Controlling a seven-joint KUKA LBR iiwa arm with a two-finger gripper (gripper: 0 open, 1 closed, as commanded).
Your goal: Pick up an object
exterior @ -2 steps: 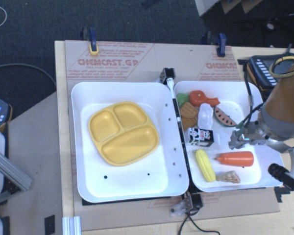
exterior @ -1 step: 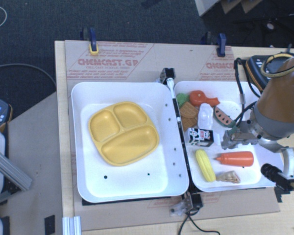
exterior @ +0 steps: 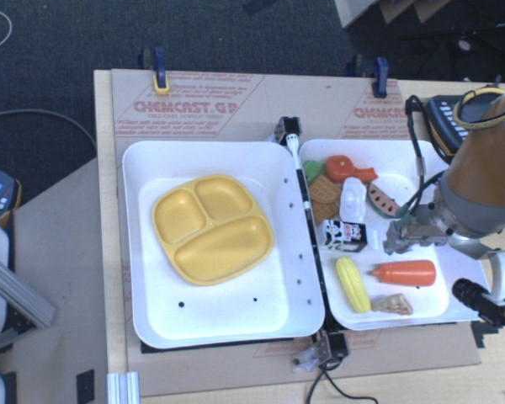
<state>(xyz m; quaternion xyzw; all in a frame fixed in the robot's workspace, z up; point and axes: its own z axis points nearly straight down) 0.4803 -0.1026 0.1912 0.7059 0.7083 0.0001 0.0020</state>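
Note:
The right bin (exterior: 421, 154) holds several toy foods: a red-orange piece (exterior: 347, 169), a green piece (exterior: 313, 172), a brown waffle-like piece (exterior: 324, 194), a white bottle (exterior: 353, 199), a watermelon slice (exterior: 380, 199), a black-and-white carton (exterior: 345, 235), a yellow corn cob (exterior: 351, 283), an orange carrot-like piece (exterior: 404, 272) and a tan crust (exterior: 393, 305). My gripper (exterior: 406, 235) hangs low over the bin's right half, just above the carrot-like piece and right of the carton. The arm's grey body hides what lies under it.
The left bin (exterior: 143, 225) holds a yellow divided plate (exterior: 212, 227). A black divider bar (exterior: 305, 200) runs between the bins. Blue clamps (exterior: 159, 67) (exterior: 380, 74) sit at the bench's back edge. Cables and a black device (exterior: 442, 116) lie behind the right bin.

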